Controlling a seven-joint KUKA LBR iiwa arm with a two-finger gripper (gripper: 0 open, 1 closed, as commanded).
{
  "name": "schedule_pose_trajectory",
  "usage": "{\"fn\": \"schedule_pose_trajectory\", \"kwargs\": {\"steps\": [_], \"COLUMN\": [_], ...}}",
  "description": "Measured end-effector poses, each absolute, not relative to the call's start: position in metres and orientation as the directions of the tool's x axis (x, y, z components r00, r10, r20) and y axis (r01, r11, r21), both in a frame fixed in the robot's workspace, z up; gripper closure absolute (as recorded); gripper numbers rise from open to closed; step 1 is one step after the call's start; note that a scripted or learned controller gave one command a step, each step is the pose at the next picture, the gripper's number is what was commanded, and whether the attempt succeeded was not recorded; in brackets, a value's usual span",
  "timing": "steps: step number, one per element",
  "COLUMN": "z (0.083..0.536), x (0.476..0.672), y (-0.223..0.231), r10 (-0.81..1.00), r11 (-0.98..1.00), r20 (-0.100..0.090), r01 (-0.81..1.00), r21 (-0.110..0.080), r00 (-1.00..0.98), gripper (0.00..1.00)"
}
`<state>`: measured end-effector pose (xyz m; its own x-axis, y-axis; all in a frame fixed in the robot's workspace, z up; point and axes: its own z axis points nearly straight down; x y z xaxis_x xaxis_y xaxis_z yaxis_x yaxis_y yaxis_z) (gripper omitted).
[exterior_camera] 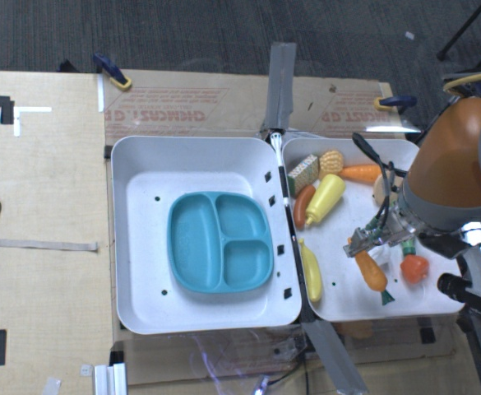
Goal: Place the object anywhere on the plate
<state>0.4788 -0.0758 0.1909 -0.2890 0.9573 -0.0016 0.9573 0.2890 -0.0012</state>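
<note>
Your gripper (370, 245), jaw state indiscernible, hovers over the orange plastic carrot (372, 273), right of the turquoise divided plate (221, 242), for pickup.

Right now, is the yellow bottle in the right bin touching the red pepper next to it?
Touching. In the camera view the yellow bottle lies tilted with its lower end overlapping the red pepper, and no white bin floor shows between them.

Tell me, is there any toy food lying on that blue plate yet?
No. The blue plate in the left bin has nothing in its three sections; the toy foods, like the banana, all lie in the right bin.
</note>
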Motion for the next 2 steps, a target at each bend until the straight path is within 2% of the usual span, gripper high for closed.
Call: {"fn": "schedule_pose_trajectory", "kwargs": {"steps": [1,2], "z": [0.2374,0.2374], "x": [0.4797,0.4796], "y": [0.0075,0.0073], "r10": [0.91,0.91], "r11": [0.415,0.414], "r20": [-0.002,-0.003], "r01": [0.91,0.91], "r21": [0.003,0.002], "r00": [-0.415,-0.414], "gripper": [1.0,0.0]}}
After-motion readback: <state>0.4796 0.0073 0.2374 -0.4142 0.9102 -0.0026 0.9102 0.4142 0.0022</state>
